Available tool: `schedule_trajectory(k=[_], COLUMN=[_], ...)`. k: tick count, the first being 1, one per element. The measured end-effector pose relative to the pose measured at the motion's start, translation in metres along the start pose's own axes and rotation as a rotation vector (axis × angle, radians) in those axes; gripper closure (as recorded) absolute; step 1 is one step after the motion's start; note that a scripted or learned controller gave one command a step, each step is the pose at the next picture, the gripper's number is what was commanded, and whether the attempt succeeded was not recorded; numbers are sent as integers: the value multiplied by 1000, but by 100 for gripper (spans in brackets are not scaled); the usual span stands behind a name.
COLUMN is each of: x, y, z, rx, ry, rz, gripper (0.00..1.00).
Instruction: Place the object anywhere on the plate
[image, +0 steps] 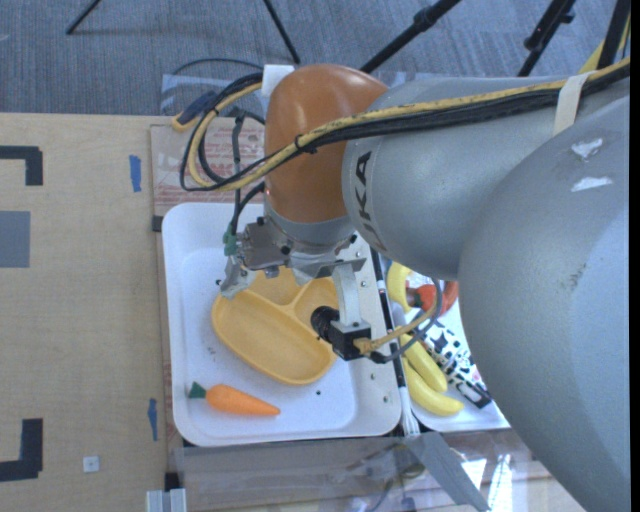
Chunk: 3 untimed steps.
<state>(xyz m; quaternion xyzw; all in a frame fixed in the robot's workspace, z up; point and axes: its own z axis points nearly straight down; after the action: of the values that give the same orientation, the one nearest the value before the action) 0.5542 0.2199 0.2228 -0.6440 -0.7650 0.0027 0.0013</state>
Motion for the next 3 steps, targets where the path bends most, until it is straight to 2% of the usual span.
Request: schedule_trajectory(k=[1,2,3], x=[0,-93,-16], y=[1,-27,-33], z=[-7,-39,5], rx=[3,1,1], ry=[-1,0,0], rz=[-1,65,19], gripper=[100,100,100])
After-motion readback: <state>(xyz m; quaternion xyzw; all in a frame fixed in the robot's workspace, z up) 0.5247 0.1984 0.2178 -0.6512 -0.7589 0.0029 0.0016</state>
